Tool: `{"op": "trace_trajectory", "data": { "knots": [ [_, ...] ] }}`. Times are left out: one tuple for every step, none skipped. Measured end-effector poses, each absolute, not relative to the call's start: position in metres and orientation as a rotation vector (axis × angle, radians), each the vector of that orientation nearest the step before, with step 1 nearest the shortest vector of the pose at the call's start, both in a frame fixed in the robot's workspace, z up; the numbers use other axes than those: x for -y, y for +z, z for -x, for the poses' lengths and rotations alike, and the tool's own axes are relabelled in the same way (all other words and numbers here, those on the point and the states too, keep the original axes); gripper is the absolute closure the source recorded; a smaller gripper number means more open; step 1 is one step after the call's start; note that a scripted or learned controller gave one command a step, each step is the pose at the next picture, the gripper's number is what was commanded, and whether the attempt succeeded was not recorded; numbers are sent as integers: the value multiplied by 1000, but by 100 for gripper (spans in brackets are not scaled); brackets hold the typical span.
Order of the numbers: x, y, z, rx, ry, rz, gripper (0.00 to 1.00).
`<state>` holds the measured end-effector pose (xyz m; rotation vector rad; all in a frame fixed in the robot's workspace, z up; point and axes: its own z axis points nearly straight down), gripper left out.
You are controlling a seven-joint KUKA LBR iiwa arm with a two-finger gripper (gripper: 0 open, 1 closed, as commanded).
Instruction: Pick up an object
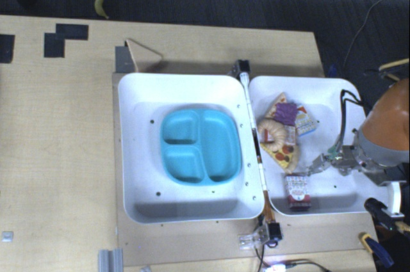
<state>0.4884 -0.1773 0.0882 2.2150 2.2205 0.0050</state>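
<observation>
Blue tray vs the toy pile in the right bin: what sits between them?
In the camera view, between the blue tray and the toy pile run white bin floor and the two bins' adjoining rims, nothing loose.

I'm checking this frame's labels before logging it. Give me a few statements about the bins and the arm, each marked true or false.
1. The blue divided tray lies in the left bin. True.
2. The pile of toy food sits in the left bin. False: it is in the right bin, near the wall between the bins.
3. The small red-and-white packet lies near the right bin's front edge. True.
4. The gripper is over the blue tray. False: it is over the right bin, beside the pile.
5. The blue tray has one single compartment. False: it has several.
</observation>
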Motion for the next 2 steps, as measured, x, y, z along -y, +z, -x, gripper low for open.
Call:
{"op": "trace_trajectory", "data": {
  "knots": [
    [177,100,-490,-2218,10,-2211,100],
    [143,118,-563,-2226,6,-2213,100]
  ]
}}
